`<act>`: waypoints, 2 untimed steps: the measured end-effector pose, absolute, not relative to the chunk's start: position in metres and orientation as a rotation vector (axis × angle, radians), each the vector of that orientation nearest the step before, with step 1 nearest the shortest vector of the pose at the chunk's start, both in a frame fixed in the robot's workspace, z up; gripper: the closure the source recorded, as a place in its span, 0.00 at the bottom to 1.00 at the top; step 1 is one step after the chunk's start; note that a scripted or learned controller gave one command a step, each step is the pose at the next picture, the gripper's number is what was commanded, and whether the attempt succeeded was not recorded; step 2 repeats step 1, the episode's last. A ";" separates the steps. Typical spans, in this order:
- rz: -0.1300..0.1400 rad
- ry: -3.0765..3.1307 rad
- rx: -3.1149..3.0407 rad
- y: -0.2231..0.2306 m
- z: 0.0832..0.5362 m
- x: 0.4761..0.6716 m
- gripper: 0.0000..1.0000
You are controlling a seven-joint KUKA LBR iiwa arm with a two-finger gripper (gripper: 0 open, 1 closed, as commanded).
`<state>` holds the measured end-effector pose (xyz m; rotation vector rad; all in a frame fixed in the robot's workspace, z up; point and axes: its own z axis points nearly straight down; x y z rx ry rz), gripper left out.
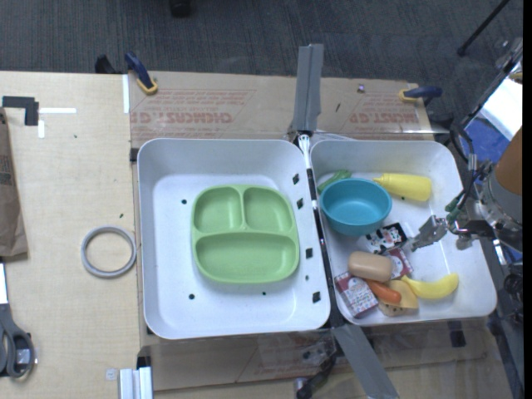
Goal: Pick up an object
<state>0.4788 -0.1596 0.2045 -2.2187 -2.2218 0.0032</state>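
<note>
Pincer (421, 235) first: it's sitting low in the right bin (453, 160), reaching in from the right edge, and the two metal fingers look spread apart with nothing between them. Tips hover just beside a small black-and-white printed card (384, 238); can't read what's on it.

Now left to right. On the bench far left there's one grey ring (108, 250), well apart from the bins. Two white bins side by side. Left bin (158, 223) holds exactly one thing: a green divided plate (245, 233) with three compartments.

Behind the bins is a cardboard sheet (199, 106) with red printing that's upside down from this angle, so I won't guess at the words. Two clamps with yellow handles, one (143, 76) at its left corner and one (420, 95) at the right.

Right bin is the busy one: one blue bowl (356, 204), a bit of green (334, 178) peeking out behind it, one pale yellow squash-looking thing (405, 186) near the back wall, one tan bread roll (370, 266), a reddish packet (357, 296) at the front with print too small to read, one orange carrot piece (386, 293), and one banana (432, 287) near the front right. All the pickable stuff is lying in the bin.
</note>
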 end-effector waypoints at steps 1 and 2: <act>-0.008 -2.209 -2.246 -0.131 0.114 0.530 0.00; -0.008 -2.209 -2.246 -0.131 0.114 0.530 0.00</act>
